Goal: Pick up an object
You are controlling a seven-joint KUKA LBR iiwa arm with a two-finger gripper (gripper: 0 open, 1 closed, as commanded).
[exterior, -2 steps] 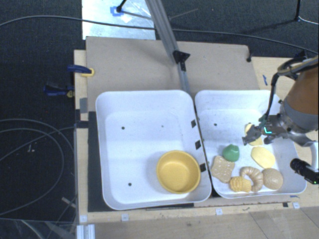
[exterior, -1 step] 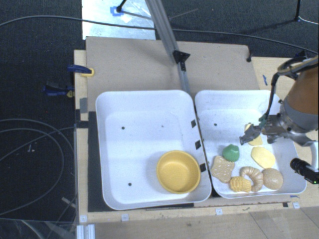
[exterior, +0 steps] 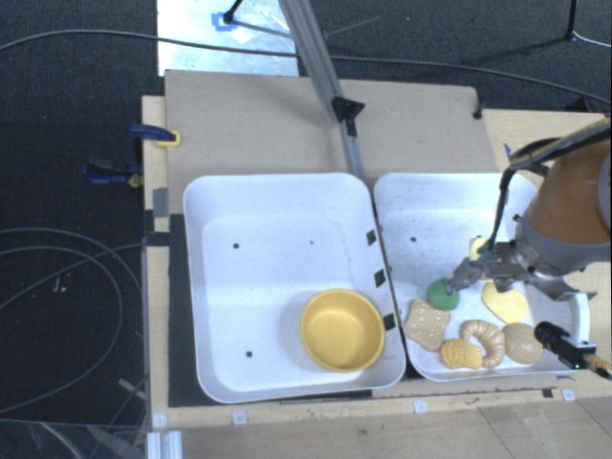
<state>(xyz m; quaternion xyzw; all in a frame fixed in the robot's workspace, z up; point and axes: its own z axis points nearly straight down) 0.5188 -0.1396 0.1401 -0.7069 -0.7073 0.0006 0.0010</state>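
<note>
My gripper (exterior: 469,275) hangs low over the right bin (exterior: 421,208), near its front right part. Just left of and below it lies a green round object (exterior: 442,295), very close to the gripper's tip; whether they touch is unclear. A pale yellow piece (exterior: 507,304) sits right under the wrist, partly covered by it. Along the bin's front wall lie a tan cracker-like piece (exterior: 426,323), a yellow corn cob (exterior: 462,355), a curled tan pastry (exterior: 484,336) and a round beige lump (exterior: 522,342). A small yellow object (exterior: 477,248) peeks out behind the gripper.
The left bin (exterior: 239,256) holds a yellow bowl (exterior: 342,329) near its front right corner. A slanted grey pole (exterior: 320,60) rises behind the bins. The back half of the right bin is bare white floor.
</note>
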